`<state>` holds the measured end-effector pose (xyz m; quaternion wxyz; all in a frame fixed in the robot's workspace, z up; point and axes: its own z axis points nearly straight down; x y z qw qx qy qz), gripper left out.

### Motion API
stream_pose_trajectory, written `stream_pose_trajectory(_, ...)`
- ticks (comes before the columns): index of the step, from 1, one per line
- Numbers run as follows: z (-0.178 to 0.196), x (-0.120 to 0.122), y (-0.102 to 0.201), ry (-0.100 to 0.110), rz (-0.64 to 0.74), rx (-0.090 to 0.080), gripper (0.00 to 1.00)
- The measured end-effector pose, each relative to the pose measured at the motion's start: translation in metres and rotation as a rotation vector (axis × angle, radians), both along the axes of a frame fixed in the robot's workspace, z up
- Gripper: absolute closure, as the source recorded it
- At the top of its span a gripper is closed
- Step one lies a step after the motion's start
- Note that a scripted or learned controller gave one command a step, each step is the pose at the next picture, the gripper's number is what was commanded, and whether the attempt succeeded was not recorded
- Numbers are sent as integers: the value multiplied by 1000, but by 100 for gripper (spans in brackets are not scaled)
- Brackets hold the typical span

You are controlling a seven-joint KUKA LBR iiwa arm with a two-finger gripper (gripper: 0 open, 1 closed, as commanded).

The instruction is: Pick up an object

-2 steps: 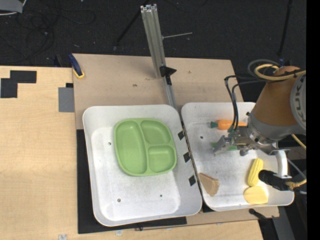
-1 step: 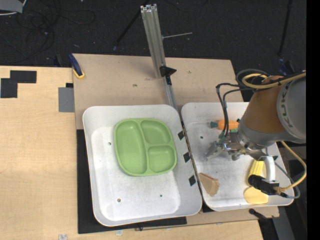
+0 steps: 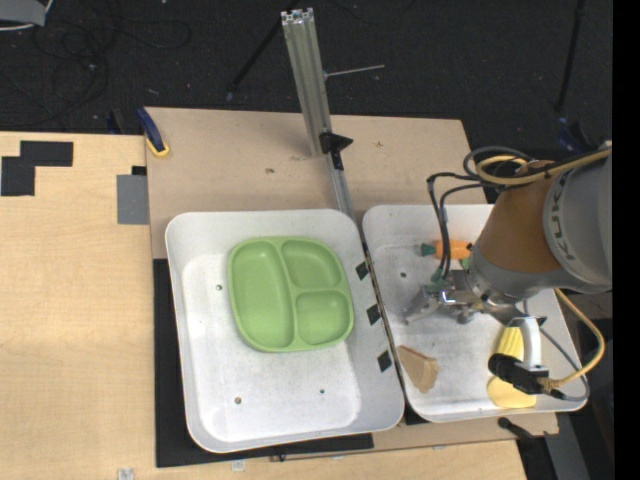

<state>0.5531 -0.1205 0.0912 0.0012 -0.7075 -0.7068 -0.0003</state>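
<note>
In the right bin (image 3: 395, 230) my gripper (image 3: 432, 301) hangs low over the bin's middle, below the orange band of the arm. A small orange piece with a green end (image 3: 452, 251) lies just behind it, toward the bin's far side. Near the bin's front left corner, a short way in front of the gripper, rests a tan wedge-shaped object (image 3: 421, 369). A yellow object (image 3: 512, 392) sits at the front right, partly covered by a black part of the arm's cabling. I see nothing held in the gripper.
The left bin (image 3: 200, 368) holds a green divided plate (image 3: 291, 293). Black clips line the seam between the two bins. A metal post (image 3: 310, 83) rises behind the bins. Cables loop around the arm's wrist at the right.
</note>
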Motion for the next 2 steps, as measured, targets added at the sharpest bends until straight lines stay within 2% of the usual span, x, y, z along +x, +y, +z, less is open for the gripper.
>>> stream_pose_trajectory(1,12,2,0,-8,-4,1,100)
stream_pose_trajectory(2,70,11,1,-2,3,-2,100)
